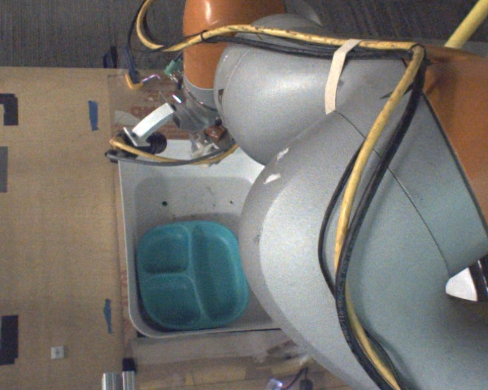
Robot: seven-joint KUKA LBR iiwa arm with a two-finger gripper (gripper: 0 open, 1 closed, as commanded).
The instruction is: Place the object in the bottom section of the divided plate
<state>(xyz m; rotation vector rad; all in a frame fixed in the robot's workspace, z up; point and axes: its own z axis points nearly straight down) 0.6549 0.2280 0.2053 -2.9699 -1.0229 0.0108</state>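
One risk: gripper (198, 133) hangs upper left, apart from divided plate (191, 275) lower left in white bin (150, 195); I can't tell its grip state; early release misses the plate.

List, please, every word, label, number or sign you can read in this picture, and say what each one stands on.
No text can be read.
Black angular marks on the bench: shapes, not letters.
Small pale tag at the bench's lower left: too small to read.
Teal divided plate, white bin, blue tape: no print visible.
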